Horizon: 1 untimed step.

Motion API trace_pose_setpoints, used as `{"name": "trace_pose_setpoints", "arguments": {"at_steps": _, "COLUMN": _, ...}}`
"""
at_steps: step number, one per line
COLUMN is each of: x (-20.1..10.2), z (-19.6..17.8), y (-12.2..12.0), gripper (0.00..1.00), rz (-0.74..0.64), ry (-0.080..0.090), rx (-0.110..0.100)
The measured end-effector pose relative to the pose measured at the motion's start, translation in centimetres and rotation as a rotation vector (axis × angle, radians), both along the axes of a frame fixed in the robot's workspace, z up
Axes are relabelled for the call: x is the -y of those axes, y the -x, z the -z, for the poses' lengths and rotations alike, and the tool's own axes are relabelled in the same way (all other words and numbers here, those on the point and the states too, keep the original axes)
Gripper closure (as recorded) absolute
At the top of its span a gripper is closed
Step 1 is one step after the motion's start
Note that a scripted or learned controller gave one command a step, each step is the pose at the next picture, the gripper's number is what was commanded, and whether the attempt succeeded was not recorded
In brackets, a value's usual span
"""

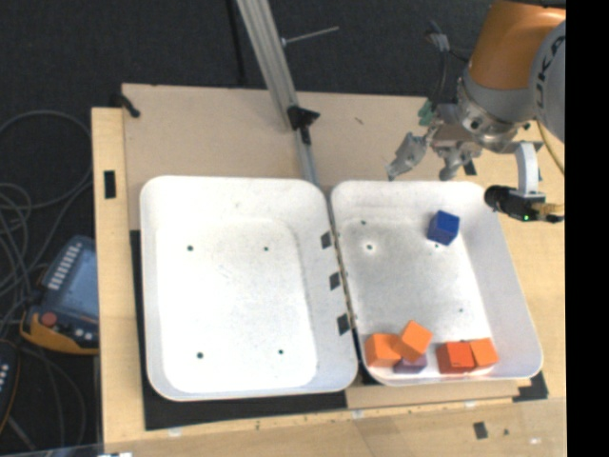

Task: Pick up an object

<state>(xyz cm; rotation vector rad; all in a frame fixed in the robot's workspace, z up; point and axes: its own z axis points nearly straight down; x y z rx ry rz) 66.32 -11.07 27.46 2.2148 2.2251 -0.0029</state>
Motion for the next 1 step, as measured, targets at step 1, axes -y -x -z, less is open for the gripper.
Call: {"name": "trace_pose_setpoints", "arguments": {"at_steps": 1, "x": 7.06, "z": 15.6, "y": -1.7, "gripper": 0.0, "rz": 0.002, "ry": 0.0, "rx": 0.006}}
